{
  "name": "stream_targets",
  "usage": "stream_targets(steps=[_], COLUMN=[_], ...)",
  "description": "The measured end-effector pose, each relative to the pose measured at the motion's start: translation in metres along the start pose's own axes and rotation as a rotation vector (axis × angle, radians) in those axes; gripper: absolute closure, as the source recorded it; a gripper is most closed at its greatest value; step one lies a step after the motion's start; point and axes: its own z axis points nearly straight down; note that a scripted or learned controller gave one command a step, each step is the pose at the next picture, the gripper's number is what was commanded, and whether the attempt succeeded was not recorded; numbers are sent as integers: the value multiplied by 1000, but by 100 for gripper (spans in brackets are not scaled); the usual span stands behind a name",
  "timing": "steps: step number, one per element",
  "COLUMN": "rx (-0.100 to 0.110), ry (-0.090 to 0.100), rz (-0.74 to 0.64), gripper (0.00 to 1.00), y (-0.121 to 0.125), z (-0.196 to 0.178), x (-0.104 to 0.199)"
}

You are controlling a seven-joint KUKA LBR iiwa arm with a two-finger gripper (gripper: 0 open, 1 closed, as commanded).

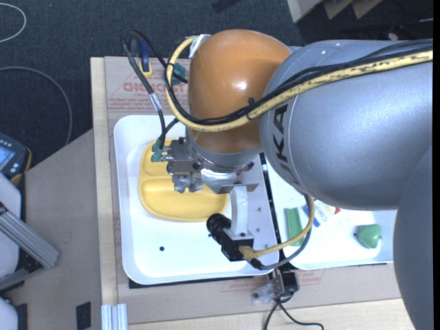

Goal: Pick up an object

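A yellow, rounded, flat object [165, 194] lies in the left white bin [148, 263], toward its left side. The arm's orange band and grey wrist hang directly over it and cover its right part. The gripper sits under the wrist, over the yellow object's upper right. In the right bin [344, 249] lie a green stick-shaped piece [294, 224] and a small green rounded object [369, 236].
The big grey arm covers most of the right bin and the bins' shared wall. A black cable connector [223, 236] hangs from the wrist over the left bin's lower middle. A cardboard sheet [110, 102] lies under the bins.
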Motion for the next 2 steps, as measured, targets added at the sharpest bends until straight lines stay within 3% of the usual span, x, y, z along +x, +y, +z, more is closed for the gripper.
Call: stream_targets(steps=[1, 2], rx=[-10, 19], ry=[3, -12], rz=[2, 9], gripper=[100, 100], y=[5, 19], z=[-213, -117], x=[0, -19])
